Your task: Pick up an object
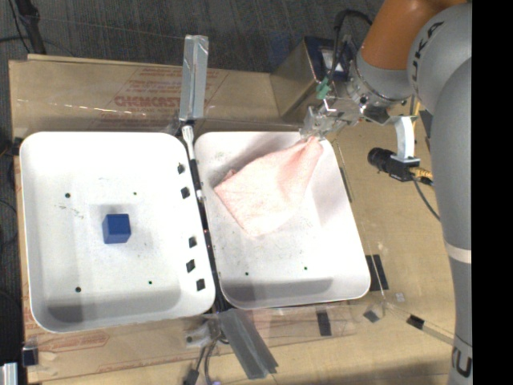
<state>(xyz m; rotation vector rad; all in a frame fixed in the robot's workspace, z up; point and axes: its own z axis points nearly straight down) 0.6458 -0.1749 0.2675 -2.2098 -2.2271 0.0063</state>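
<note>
A pale pink cloth (268,187) hangs stretched from its upper right corner down into the right bin (337,275). My gripper (314,131) is above the far right corner of that bin, shut on the cloth's top corner. The cloth's lower part still rests on the bin floor. A small blue cube (117,228) sits in the left bin (48,303), far from the gripper.
A metal divider with black clips (192,215) runs between the two bins. A grey bracket (195,74) stands behind them on the cardboard-covered bench. The arm and its cables (401,159) occupy the right side.
</note>
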